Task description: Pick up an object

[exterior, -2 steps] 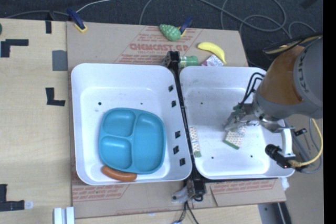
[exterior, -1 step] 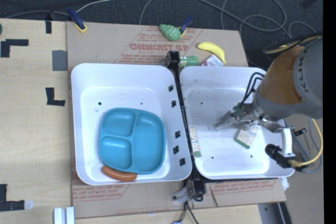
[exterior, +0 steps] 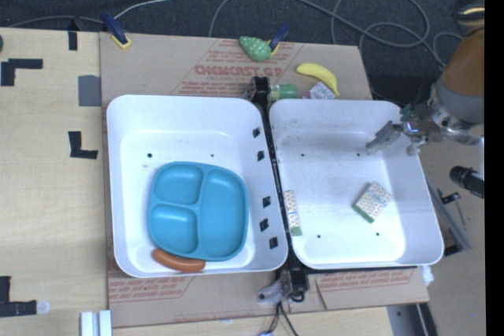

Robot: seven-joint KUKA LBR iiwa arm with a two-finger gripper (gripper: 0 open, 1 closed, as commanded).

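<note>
While jaws point(exterior: 387, 135) hover, patterned block point(exterior: 372, 201) lies well below them.

Cardboard-covered bench point(exterior: 157, 67), two white bins point(exterior: 130, 169) side by side, banana point(exterior: 318, 76), green toy point(exterior: 255, 48)

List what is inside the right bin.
Inside the right bin lie a small greenish packet near the middle and a patterned strip along the left wall. The end effector hangs over the back right part, covering a bit of floor.
</note>
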